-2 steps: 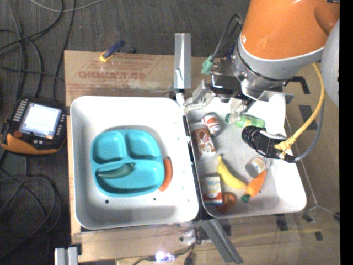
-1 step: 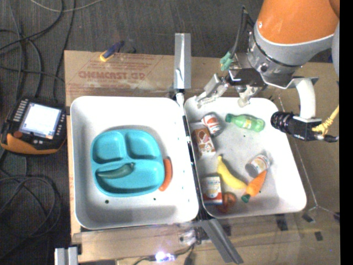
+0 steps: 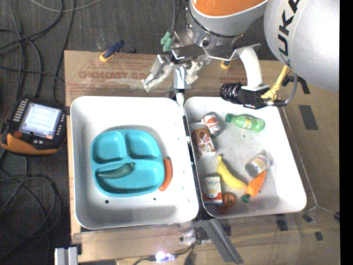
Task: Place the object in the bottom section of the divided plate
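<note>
while a handheld pendant (image 3: 33,125) lay off the bench at far left, the left bin (image 3: 83,148) held the blue divided plate (image 3: 128,162), with a green pickle-like object (image 3: 115,171) already lying in its bottom section. an orange sausage-like piece (image 3: 166,174) rested in the bin against the plate's right edge. above the seam between the bins, over the cardboard, the gripper (image 3: 172,73) hovered with its fingers spread wide and nothing between them. the right bin (image 3: 289,164) carried small cans, a green bottle (image 3: 246,121), a banana (image 3: 228,174) and a carrot (image 3: 255,185).
</note>
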